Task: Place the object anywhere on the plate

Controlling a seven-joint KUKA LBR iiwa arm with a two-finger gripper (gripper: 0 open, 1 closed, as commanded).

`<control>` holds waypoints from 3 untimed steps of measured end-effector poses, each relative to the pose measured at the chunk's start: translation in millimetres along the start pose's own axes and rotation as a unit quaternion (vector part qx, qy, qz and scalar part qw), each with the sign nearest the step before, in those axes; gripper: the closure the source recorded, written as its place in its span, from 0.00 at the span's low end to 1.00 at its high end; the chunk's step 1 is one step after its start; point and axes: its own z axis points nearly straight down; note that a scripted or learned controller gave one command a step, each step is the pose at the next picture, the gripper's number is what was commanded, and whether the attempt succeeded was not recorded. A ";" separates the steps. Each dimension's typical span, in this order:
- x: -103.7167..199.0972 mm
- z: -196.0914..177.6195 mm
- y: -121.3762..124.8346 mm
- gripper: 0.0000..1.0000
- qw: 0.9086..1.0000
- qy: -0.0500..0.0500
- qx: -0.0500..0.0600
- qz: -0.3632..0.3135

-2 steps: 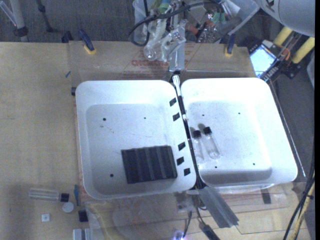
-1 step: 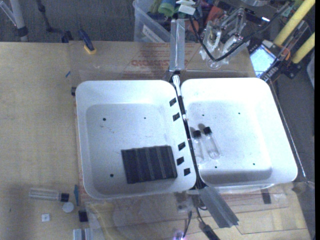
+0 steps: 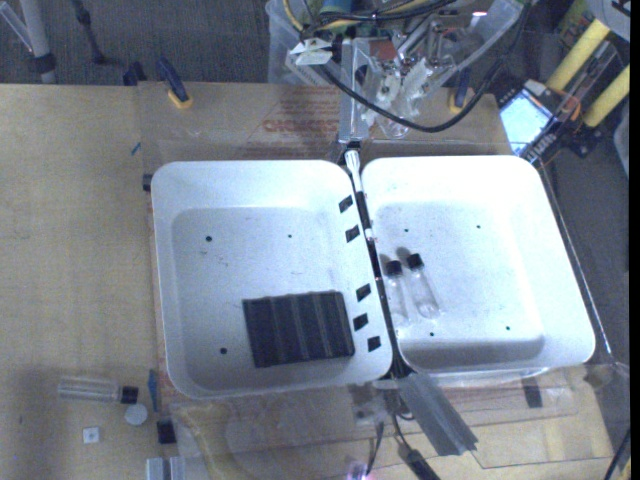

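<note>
A black ribbed rectangular plate point(image 3: 298, 328) lies flat in the left bin point(image 3: 190, 198), near its front wall and towards the right. In the right bin point(image 3: 520, 208), close to the divider, two clear tubes with black caps lie side by side: the left tube point(image 3: 398, 288) and the right tube point(image 3: 422, 286). Their caps point to the back of the bin. The tubes lie apart from the plate, on the other side of the divider.
Several black tape tabs point(image 3: 358, 293) line the divider between the bins. A loose clear tube point(image 3: 85, 388) and small caps point(image 3: 130, 404) lie on the bench at front left. A blue clamp point(image 3: 178, 93) sits behind the left bin. Cables and fixtures point(image 3: 400, 38) crowd the back.
</note>
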 end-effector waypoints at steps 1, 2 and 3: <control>-23.5 55.7 -1.3 1.00 0.969 0.002 -0.003 0.246; -37.6 106.6 -2.4 1.00 0.826 0.004 -0.002 0.564; -112.7 125.8 -9.5 1.00 0.548 0.002 0.002 0.837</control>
